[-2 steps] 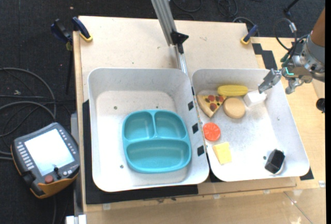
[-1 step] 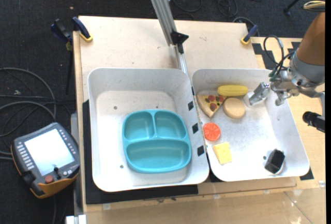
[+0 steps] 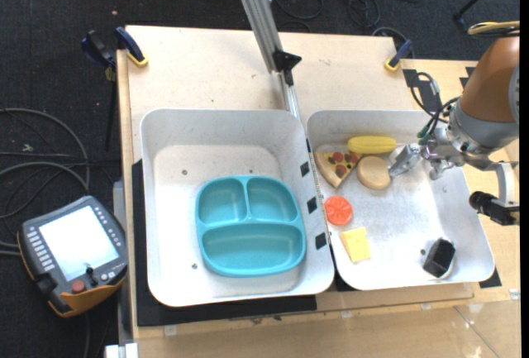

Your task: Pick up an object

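A pale wooden surface (image 3: 215, 67) is seen carrying two shallow white bins side by side. The left bin (image 3: 165, 183) is occupied by a teal divided plate (image 3: 248, 224). In the right bin (image 3: 463, 241), a yellow banana (image 3: 372, 145) is found near the far wall, with a pizza slice (image 3: 335, 166) and a tan round piece (image 3: 374, 174) just before it. An orange slice (image 3: 338, 210), a yellow cheese wedge (image 3: 356, 245) and a small black object (image 3: 438, 257) are spread nearer the front. The end effector (image 3: 405, 159) is positioned just right of the tan piece; whether it is released or clenched cannot be told.
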{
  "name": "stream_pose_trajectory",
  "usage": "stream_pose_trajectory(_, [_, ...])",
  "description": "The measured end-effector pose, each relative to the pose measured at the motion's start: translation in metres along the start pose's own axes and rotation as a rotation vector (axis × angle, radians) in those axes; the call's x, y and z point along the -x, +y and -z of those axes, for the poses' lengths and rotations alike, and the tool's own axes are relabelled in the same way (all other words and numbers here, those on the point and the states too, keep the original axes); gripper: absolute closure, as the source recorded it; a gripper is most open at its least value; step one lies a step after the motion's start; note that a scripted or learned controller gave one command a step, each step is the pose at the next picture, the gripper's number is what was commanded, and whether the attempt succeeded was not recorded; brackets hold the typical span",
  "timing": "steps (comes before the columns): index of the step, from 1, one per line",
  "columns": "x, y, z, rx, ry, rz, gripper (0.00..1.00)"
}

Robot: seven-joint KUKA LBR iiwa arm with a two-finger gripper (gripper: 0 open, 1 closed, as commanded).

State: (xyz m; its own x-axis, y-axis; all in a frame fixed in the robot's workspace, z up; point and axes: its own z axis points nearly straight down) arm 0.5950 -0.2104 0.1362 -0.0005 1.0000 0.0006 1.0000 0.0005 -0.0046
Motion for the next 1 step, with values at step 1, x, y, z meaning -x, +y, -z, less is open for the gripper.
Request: stream_pose_trajectory(1, [0.0000, 0.0024, -0.0380, 0.008, 0.000, 0.000, 0.00])
